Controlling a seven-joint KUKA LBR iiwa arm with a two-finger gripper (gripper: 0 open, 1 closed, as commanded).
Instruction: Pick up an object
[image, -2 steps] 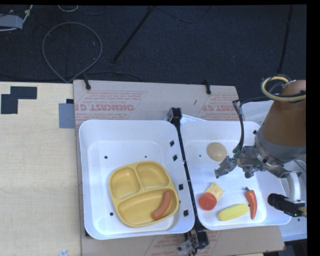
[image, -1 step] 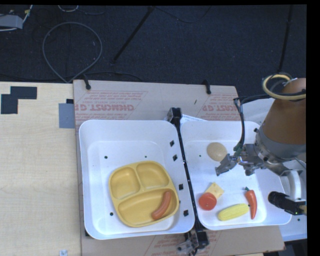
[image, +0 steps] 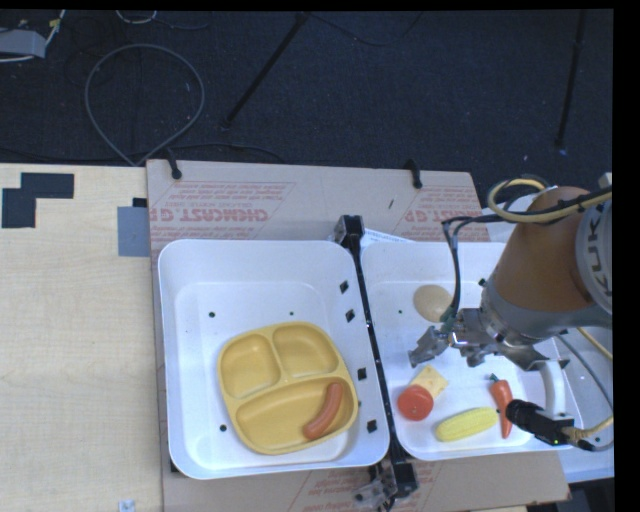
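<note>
- While I watch from above, my gripper (image: 432, 347) hangs in the right bin (image: 400, 262), fingers spread, gripping nothing.
- Just below it I see a yellow block (image: 430, 380), tomato (image: 415, 403) and corn (image: 466, 424).
- Carrot (image: 502, 402) lies right; sausage (image: 323, 411) sits on the left bin's yellow tray (image: 268, 365).

Before me sit two white bins side by side, the left bin (image: 170, 300) and the right bin (image: 400, 262), on a sheet of printed cardboard (image: 260, 205). A yellow divided plate (image: 250, 365) lies in the left one. The pale wooden bench (image: 70, 350) spreads leftward, with dark floor (image: 350, 80) beyond.
</note>
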